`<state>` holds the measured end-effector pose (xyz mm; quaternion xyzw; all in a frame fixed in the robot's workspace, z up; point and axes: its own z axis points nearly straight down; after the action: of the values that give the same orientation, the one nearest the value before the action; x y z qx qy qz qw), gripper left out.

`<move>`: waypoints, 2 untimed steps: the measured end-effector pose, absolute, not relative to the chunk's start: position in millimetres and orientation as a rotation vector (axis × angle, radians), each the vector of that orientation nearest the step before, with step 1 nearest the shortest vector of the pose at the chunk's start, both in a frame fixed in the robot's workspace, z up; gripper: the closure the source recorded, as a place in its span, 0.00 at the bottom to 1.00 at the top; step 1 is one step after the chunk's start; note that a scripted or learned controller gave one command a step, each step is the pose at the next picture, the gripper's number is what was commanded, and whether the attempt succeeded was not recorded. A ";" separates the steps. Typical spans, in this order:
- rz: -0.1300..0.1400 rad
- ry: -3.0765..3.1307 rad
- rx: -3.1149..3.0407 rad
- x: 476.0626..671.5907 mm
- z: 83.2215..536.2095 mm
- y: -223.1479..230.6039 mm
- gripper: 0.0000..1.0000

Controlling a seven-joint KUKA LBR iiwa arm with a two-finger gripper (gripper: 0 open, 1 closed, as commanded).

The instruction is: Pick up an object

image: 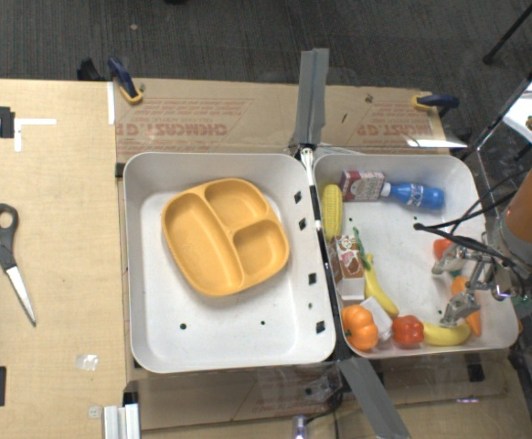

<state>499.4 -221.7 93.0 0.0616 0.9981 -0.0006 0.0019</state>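
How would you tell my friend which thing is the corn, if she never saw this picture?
Look in the right white bin, along its left wall by the divider between the two bins. The corn lies there lengthwise, below the left end of the blue bottle. It is the pale yellow, straight, bumpy cob, unlike the smooth curved bananas nearer the front.

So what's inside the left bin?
The left bin holds one yellow divided plate, with nothing in its three sections. Whatever lies under the plate is covered.
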 end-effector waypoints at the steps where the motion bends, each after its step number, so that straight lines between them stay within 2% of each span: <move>1: -0.005 3.126 0.187 502.1 103.8 -221.1 1.00; 2: -0.005 3.126 0.186 502.2 103.8 -220.8 0.00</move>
<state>502.2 -220.8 103.8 0.0595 0.9982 -0.0016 0.0050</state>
